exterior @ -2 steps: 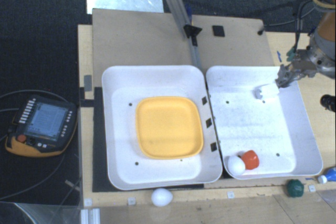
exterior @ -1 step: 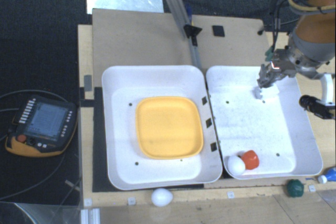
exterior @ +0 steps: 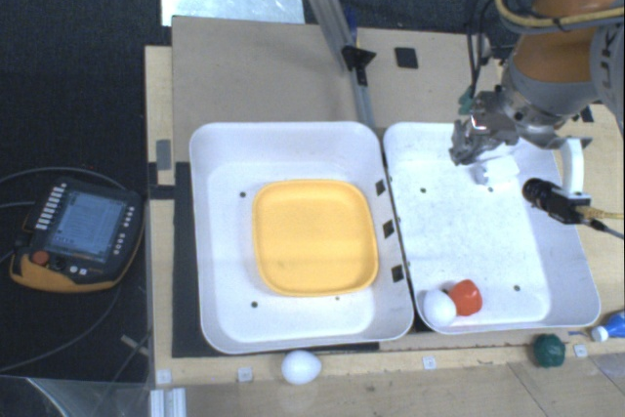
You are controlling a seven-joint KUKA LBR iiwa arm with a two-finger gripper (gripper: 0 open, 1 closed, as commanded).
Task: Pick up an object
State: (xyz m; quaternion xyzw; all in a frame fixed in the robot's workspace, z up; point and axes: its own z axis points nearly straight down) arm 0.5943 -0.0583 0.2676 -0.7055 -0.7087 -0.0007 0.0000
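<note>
A small orange-red object [exterior: 466, 297] lies at the near edge of the right bin [exterior: 488, 239], touching a white ball [exterior: 438, 308] at the bin's near-left corner. My gripper [exterior: 473, 151] hangs over the far part of the right bin, well away from both objects. A pale scrap [exterior: 495, 169] shows just under it on the bin floor; I cannot tell whether it is held. A yellow square plate [exterior: 314, 235] lies flat in the middle of the left bin [exterior: 225, 210].
A white egg-like ball [exterior: 301, 366] rests on the bench in front of the left bin. A dark green object [exterior: 549, 350] and a blue-tipped thing [exterior: 611, 327] lie at the near right. A black cylinder [exterior: 553, 200] with cable juts over the right bin's right side. A teach pendant [exterior: 76, 231] lies far left.
</note>
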